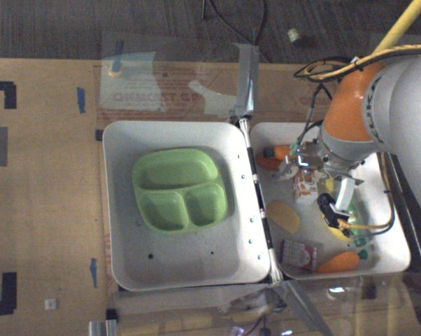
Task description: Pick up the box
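Two shallow white bins sit side by side on the brown desk. The left bin carries a green divided plate, lying flat near its middle. Across the shared wall, the right bin is crowded. A small carrot lies by its far left corner, and a tan oval piece lies lower along the left wall. A flat red and white packet sits near the front edge, with a larger carrot just to its right. The box, a small white and red carton, sits in the upper middle of this bin, right of the small carrot and above the tan piece. The grey arm reaches in over the bin's far right corner, its orange band turned toward the camera and the wrist angled down and to the left. The jaws hang at the box's upper edge; whether they touch it, or stand wide or narrow, cannot be told, since the wrist covers them
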`<state>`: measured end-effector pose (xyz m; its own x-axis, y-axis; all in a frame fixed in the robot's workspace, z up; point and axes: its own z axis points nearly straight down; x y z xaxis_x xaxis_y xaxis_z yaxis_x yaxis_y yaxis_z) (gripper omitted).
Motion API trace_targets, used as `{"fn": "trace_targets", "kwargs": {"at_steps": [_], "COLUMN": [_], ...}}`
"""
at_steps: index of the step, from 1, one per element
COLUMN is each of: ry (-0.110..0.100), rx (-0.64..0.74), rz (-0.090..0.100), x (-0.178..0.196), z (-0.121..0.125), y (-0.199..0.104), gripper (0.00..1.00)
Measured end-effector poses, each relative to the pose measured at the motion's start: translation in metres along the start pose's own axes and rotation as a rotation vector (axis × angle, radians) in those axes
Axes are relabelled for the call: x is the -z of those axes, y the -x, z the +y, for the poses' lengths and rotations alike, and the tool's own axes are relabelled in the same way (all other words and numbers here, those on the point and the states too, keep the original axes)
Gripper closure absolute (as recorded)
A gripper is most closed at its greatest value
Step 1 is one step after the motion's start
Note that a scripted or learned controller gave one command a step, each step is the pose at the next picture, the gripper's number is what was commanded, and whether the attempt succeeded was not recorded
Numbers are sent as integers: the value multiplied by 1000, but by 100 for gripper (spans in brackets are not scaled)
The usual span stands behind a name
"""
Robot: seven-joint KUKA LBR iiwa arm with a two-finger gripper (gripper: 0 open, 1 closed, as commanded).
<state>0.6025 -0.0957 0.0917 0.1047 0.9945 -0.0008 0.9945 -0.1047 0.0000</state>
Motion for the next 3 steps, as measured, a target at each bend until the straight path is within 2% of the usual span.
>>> {"fn": "trace_targets", "kwargs": {"at_steps": [1,2,3], "ry": [0,2,2], "rx": [0,0,48], "rz": [0,-1,0], "x": [0,11,148], "z": [0,1,25], "y": [0,0,-53], "gripper": [0,100,100]}}
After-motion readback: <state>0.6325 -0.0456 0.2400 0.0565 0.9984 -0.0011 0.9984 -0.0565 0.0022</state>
